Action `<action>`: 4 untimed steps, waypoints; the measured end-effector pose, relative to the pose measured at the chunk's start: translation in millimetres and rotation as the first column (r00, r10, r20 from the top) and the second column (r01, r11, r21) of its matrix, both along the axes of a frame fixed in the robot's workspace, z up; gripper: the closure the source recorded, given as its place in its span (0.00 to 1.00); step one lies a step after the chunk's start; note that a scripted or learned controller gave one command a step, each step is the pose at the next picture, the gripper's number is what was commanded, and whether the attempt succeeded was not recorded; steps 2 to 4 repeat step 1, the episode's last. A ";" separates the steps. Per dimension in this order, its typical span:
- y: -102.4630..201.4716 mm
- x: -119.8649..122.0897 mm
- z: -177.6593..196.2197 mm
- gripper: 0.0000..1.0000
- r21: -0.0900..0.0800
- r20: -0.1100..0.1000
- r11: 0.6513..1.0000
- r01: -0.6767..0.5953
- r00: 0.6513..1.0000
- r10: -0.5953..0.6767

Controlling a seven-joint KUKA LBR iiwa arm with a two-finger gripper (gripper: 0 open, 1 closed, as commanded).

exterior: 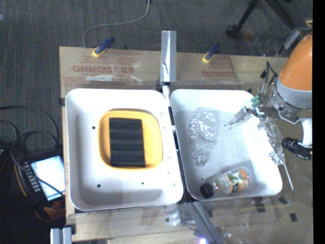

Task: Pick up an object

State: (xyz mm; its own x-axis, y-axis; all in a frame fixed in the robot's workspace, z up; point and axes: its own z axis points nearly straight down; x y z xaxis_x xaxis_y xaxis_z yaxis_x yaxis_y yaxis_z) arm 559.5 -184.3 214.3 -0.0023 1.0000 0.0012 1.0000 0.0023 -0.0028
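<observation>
Camera view looked down on the bench, and the gripper (242, 115) hung over the top right part of the right bin (264, 189). Its two thin fingers (236, 119) stuck out toward the left and stood a little apart at the tips. Nothing sat between them. Behind the gripper was the grey wrist, and above that the orange band (299, 65) of the arm, at the right side of the view.

Just left of the fingers lay a crushed clear plastic bottle (201, 131), flat on the bin floor. It was near the fingertips but not touching them. Down near the front edge of the same bin lay a second bottle (226, 182) on its side. It had a black cap at its left end and an orange and green label.

A crinkled clear plastic wrap (271, 139) lay along the right wall of that bin.

The left bin (81, 151) held a yellow tray (155, 141) with a black ribbed block (127, 142) inside it.

Two clamps with blue handles (104, 46) sat on the brown board behind the bins. A tablet (45, 174) with a lit screen lay on the floor at the left.
</observation>
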 end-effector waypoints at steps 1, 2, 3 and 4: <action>-19.8 -76.4 -49.2 0.00 -0.001 -0.001 0.991 0.137 0.991 -0.137; -19.8 -76.4 -49.2 0.00 -0.001 -0.001 0.991 0.137 0.991 -0.137; -19.8 -76.4 -49.2 0.00 -0.001 -0.001 0.991 0.137 0.991 -0.137; -19.8 -76.4 -49.2 0.00 -0.001 -0.001 0.991 0.137 0.991 -0.137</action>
